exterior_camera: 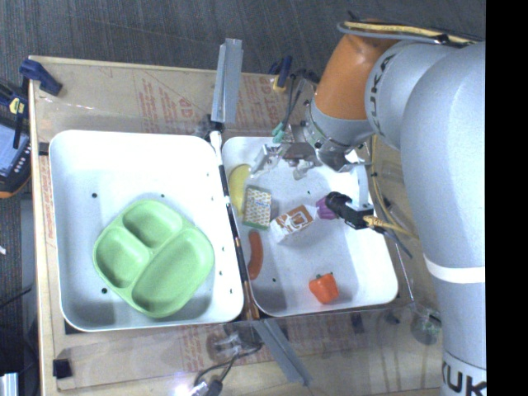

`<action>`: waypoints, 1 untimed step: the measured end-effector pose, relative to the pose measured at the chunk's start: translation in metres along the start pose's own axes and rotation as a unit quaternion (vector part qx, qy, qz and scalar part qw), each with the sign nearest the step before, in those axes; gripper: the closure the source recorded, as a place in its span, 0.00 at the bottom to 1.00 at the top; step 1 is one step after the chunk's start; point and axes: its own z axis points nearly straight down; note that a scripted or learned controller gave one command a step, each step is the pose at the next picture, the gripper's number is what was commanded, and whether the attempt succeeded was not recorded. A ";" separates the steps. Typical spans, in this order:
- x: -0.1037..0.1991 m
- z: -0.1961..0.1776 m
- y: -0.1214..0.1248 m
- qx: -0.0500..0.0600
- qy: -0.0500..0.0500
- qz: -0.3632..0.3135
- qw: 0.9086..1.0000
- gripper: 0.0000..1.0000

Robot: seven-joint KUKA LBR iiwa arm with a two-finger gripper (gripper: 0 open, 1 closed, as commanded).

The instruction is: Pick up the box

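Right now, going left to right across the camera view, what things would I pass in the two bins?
Green divided plate → yellow banana → small box → orange pepper.

The arm (429, 139) covers the right bin's (375, 291) far right corner; the gripper (285, 157) is too blurred to read its fingers.

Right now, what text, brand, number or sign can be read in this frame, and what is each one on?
"KUKA": on the grey arm, partly seen near the orange band and again at the lower right.
Red printing on the bench board: too small to read.
Print on the small box and on the patterned packet in the right bin: too blurred to read.
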 end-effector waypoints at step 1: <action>-0.008 0.085 -0.012 0.000 0.000 -0.113 0.994 0.00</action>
